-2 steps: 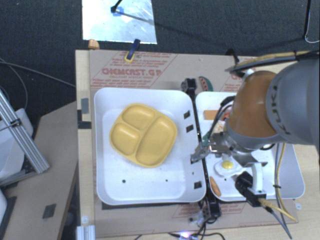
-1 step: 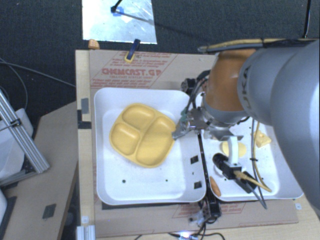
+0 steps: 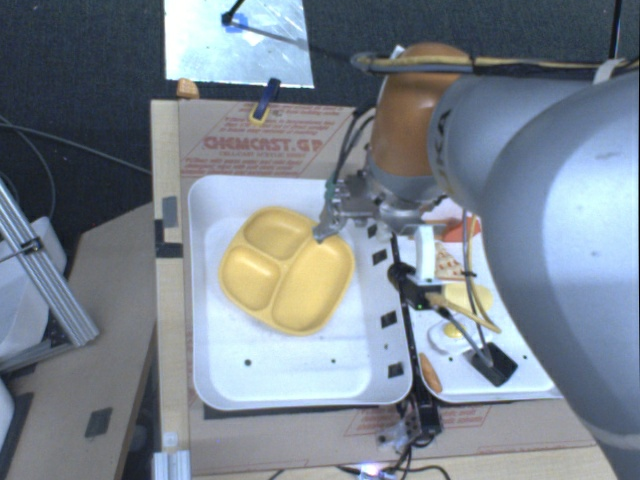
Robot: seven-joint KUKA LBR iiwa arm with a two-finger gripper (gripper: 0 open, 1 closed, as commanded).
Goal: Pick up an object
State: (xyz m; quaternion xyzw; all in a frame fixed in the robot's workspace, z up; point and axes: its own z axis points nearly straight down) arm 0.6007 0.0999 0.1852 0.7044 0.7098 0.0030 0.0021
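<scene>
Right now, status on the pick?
Gripper down at the upper right rim of the yellow divided plate in the left bin. Plate flat in the bin, not lifted. Arm covers much of the right bin.

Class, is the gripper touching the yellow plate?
Cannot tell. In the camera view the gripper reaches the upper right rim of the yellow plate in the left bin, but the slanted angle hides any contact or gap.
</scene>
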